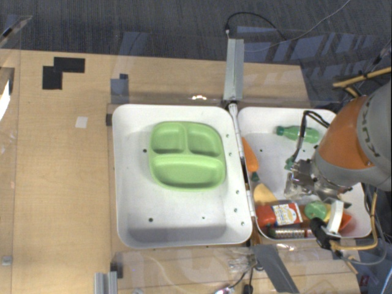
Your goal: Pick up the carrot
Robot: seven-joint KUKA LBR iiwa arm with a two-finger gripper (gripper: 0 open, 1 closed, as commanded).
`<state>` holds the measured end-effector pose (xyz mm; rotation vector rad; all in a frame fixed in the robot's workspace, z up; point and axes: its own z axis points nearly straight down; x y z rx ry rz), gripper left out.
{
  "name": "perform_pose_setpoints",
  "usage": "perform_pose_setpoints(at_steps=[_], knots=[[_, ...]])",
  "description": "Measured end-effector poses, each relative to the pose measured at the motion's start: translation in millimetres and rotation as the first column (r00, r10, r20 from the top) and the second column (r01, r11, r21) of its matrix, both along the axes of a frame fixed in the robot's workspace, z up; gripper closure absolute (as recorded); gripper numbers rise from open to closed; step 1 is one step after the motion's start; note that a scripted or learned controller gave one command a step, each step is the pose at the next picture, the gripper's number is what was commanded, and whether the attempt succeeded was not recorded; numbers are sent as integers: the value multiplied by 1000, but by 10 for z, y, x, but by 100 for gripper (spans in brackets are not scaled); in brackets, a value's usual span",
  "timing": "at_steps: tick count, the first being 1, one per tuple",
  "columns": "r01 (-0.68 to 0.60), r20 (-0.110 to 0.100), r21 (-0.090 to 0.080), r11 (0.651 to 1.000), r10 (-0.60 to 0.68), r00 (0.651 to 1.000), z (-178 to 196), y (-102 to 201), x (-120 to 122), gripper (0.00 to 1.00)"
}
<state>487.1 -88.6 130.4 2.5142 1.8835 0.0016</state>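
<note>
The carrot [249, 155] is a short orange stick that lies along the left wall of the right bin [269, 118], pointing away from the camera. My gripper [301, 182] hangs low over the middle of that bin, well to the right of the carrot and slightly nearer the camera. It is apart from the carrot, with a strip of bare bin floor between the two. The grey arm with its orange band [343, 146] covers the bin's right side.
A green divided plate [187, 155] sits in the left bin [131, 182]. The right bin also holds a green bottle [298, 131] at the back, a yellow piece [264, 193], a red ketchup bottle [283, 215], a green item [316, 211] and a red item [346, 220].
</note>
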Motion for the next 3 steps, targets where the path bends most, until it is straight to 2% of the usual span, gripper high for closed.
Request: perform_pose_setpoints(at_steps=[1, 2, 3], knots=[[40, 11, 0, 999, -40, 999, -400, -599, 35, 100], [479, -1, 0, 878, -479, 878, -169, -88, 285, 100], [466, 0, 0, 885, -466, 885, 266, -55, 470, 100]])
